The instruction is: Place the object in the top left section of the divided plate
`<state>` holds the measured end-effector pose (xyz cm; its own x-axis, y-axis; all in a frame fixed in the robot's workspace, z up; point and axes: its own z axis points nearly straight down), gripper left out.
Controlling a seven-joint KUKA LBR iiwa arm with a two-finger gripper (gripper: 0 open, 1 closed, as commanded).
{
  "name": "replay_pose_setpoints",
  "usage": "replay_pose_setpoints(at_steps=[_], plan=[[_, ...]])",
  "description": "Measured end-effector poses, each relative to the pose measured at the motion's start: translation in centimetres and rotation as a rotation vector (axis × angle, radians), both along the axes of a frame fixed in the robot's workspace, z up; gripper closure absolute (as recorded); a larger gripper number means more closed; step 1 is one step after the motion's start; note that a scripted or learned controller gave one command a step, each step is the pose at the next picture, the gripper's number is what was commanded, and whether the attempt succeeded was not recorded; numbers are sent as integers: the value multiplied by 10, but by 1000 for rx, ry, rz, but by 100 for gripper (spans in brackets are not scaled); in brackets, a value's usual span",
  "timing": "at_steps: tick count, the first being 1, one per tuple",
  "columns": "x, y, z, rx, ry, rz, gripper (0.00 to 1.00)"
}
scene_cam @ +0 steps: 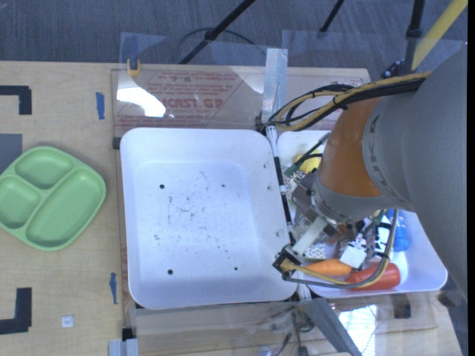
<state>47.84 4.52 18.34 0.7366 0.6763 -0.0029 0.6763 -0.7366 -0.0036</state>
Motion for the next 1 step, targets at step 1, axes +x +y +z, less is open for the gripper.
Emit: replay_pose_setpoints(at_steps=[1], plan=[[1,60,146,-1,-2,-55,100]])
